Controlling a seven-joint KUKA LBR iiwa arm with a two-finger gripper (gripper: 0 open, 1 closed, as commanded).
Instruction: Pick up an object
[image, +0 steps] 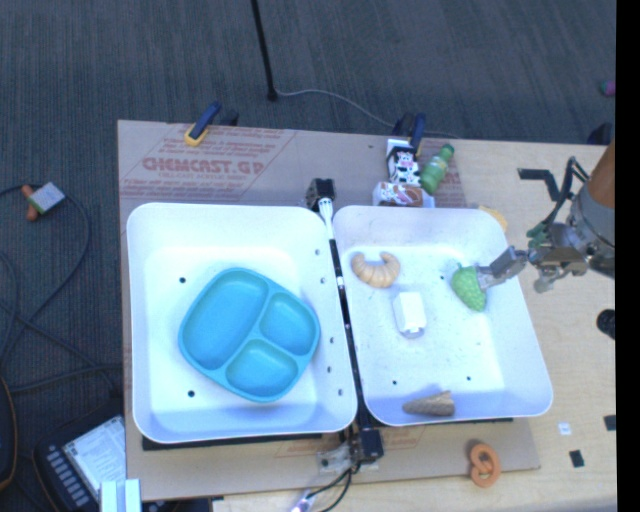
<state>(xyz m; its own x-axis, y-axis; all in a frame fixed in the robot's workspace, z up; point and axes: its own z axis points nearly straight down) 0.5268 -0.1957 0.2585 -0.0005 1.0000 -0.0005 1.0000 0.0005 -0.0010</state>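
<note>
Four items occupy the right bin (520, 330): croissant (376, 268), white block (410, 312), brown cone (429, 404), green object (467, 287) (touching the gripper (503, 268); jaw state cannot be told)

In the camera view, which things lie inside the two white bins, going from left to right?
Blue divided plate → croissant → small white block → green object, with the gripper just to its right. The brown piece at the front edge overlaps the block's position, so I leave it unordered.
</note>
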